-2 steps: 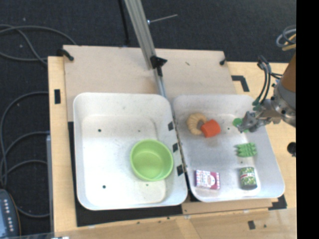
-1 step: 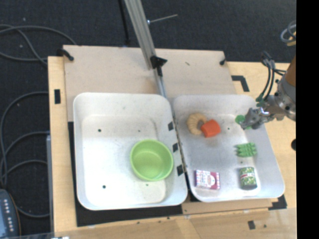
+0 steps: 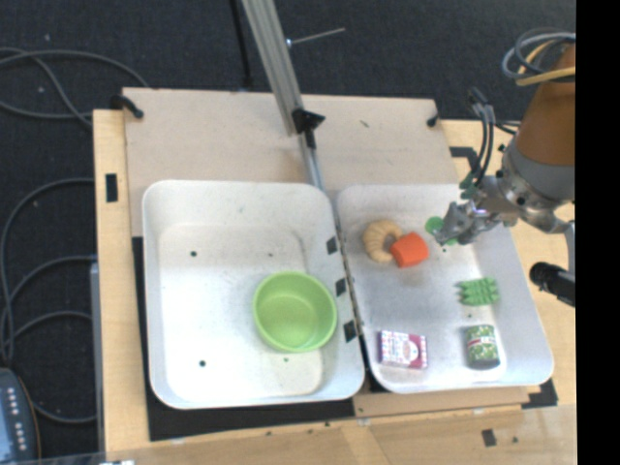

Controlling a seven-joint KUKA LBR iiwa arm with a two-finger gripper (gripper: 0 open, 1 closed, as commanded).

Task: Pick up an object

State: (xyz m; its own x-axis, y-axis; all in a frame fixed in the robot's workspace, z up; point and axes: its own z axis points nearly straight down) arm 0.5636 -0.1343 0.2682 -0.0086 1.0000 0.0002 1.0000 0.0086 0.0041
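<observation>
My gripper (image 3: 451, 228) hangs over the right bin (image 3: 513, 347), in its upper right part, just right of an orange block (image 3: 410, 250) and a tan croissant-shaped toy (image 3: 380, 237). A small green piece shows at the fingertips, but I cannot tell whether it is held. A green ridged toy (image 3: 478, 292) lies below the gripper. Further toward the front lie a green can (image 3: 481, 346) and a pink-and-white packet (image 3: 401, 349). A light green bowl (image 3: 294, 311) sits in the left bin (image 3: 184, 260).
A slanted aluminium post (image 3: 281, 66) rises from the board behind the two bins. Cables lie on the dark floor at left. The arm's orange band (image 3: 552, 124) stands at the right edge.
</observation>
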